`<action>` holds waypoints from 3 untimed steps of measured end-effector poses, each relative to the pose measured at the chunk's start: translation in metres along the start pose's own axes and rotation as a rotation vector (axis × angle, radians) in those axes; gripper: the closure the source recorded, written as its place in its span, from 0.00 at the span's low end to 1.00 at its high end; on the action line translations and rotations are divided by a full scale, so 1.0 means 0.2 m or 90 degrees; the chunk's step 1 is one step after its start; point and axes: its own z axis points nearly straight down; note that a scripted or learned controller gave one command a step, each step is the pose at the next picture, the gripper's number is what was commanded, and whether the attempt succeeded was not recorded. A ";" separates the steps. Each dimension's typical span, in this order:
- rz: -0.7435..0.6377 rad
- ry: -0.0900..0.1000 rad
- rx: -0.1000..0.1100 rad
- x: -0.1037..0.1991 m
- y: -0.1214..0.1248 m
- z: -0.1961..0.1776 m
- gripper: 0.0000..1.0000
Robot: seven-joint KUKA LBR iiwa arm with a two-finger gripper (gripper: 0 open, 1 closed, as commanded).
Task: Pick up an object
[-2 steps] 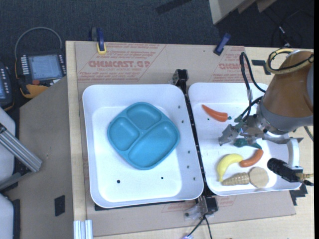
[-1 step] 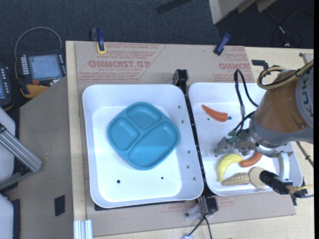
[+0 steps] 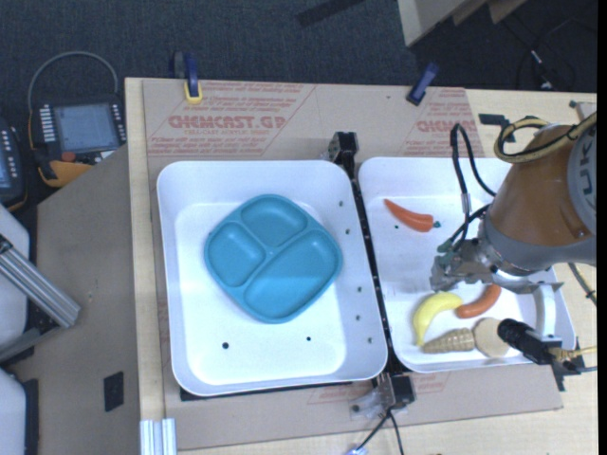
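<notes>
A handheld control pendant [image 3: 83,126] with a dark screen lies on the floor at the far left, off the bench. On the bench, the left bin [image 3: 180,197] holds a blue divided plate [image 3: 273,256], lying flat near the bin's middle with its three compartments facing up. A black divider [image 3: 365,254] runs between the two bins. The right bin [image 3: 398,344] carries the small items: an orange chili pepper [image 3: 410,216] lies towards its far side, well apart from the rest. Along the near side, a yellow banana [image 3: 432,314] curves just beside a sausage [image 3: 478,301], and below them rests an ice-cream cone [image 3: 467,339] with its pointed end towards the left. The arm [image 3: 541,202] comes in from the right over this bin, and the gripper [image 3: 453,265] hangs low above the bin floor, just above the banana and the sausage. Whether its jaws are apart or closed cannot be told from this angle, and nothing can be seen between them.
</notes>
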 end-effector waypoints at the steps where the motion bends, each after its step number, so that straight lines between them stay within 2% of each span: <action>1: -0.002 -0.001 -0.003 0.03 -0.01 -0.31 1.00; 2: -0.002 -0.001 -0.003 0.03 0.00 -0.46 1.00; 3: -0.005 0.002 0.002 0.30 0.04 -0.41 1.00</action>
